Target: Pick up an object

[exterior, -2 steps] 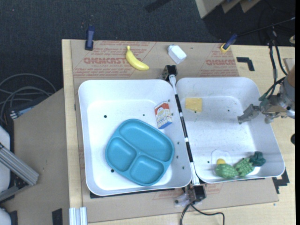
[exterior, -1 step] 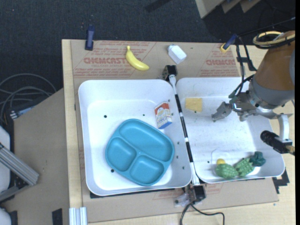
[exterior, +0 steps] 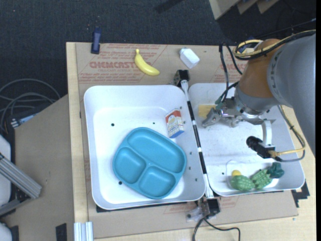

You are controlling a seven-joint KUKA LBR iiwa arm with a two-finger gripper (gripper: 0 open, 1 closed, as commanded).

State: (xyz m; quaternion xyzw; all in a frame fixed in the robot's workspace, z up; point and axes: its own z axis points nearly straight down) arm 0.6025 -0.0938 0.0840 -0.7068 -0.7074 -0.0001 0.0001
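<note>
- two shallow white bins side by side on a cardboard-topped surface (exterior: 125,67), left bin (exterior: 100,102) and right bin (exterior: 220,185)
- grey arm (exterior: 296,69) with the orange band (exterior: 256,74) coming in from the right, hanging over the upper half of the right bin
- hand (exterior: 220,115) low near the right bin's upper left corner, right next to a pale yellow thing (exterior: 204,109) by the divider
- can't tell whether the hand is apart or together, too small and tangled with metal bits; nothing visibly clamped in it
- green plush-looking toy (exterior: 253,179) with a yellow tip down at the right bin's bottom edge, well apart from the hand
- big blue divided tray (exterior: 149,162) lying flat in the lower middle of the left bin
- small red and white carton (exterior: 174,123) just above the tray, close to the left bin's right wall
- banana (exterior: 145,64) and a small white block (exterior: 189,57) outside the bins on the surface up top, blue object (exterior: 96,40) at the top left corner
- grey cables (exterior: 22,104) coiled on the dark floor to the left
</note>
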